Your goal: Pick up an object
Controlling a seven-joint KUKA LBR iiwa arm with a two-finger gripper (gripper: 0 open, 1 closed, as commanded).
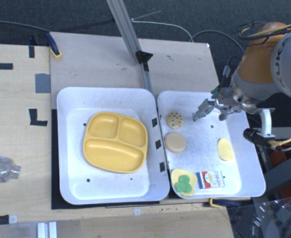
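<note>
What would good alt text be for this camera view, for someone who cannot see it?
A robot arm's end effector hovers over the right white bin, which holds a speckled cookie, a tan round piece, a yellow piece, a green item and a small packet. The left bin holds a yellow divided plate.

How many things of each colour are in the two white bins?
Yellow: 3, the divided plate, the yellow slice and the small yellow plate under the green piece
Tan: 2, the cookie and the round bun
Green: 1, the green piece
Red, white and blue: 1, the packet
Total: 7
</note>
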